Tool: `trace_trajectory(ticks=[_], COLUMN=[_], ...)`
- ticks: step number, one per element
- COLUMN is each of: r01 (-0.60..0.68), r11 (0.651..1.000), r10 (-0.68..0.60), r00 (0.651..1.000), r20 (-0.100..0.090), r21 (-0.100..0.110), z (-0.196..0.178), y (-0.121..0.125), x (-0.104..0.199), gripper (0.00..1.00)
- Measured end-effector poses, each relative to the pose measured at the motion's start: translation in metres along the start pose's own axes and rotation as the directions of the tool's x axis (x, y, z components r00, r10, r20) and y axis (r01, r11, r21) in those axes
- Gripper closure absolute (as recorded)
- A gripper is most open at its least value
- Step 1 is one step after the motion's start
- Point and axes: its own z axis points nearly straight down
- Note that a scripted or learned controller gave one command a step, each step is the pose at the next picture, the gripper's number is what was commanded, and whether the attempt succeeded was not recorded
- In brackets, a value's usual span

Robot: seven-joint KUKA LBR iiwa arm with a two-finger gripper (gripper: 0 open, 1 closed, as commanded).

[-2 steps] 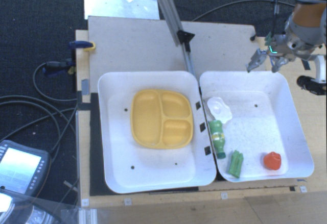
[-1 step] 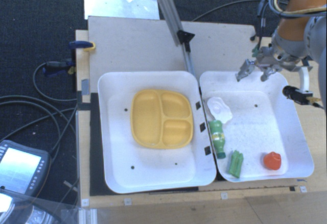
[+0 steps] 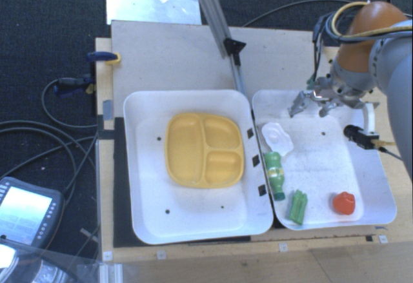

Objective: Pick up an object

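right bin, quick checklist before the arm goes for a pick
1. Gripper above the right bin: ok, over its far end.
2. Jaws spread and bare: ok.
3. Targets in the bin: ok, green bottle, green block, red object, white piece.
4. Gripper over a target: not ok, all lie nearer the front.
5. Bottle free of the bin wall: cannot tell.

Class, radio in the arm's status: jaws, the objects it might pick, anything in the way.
Gripper over right bin's far end, nothing between jaws. White object, green bottle, green piece, red piece lie untouched. Nothing obstructing.
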Motion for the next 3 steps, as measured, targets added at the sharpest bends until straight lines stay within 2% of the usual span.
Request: trace_trajectory(ticks=[1, 2, 3], r01=[0.002, 0.004, -0.001], r11=[1.0, 1.0, 1.0], r10=[-0.002, -0.004, 0.001], r00=[1.0, 1.0, 1.0], r20=[0.001, 0.003, 0.002], r21=[-0.003, -0.009, -0.011], z=[0.024, 0.011, -0.038], y=[0.001, 0.002, 0.008], x=[0.0, 0.0, -0.007], gripper=[0.0, 1.0, 1.0])
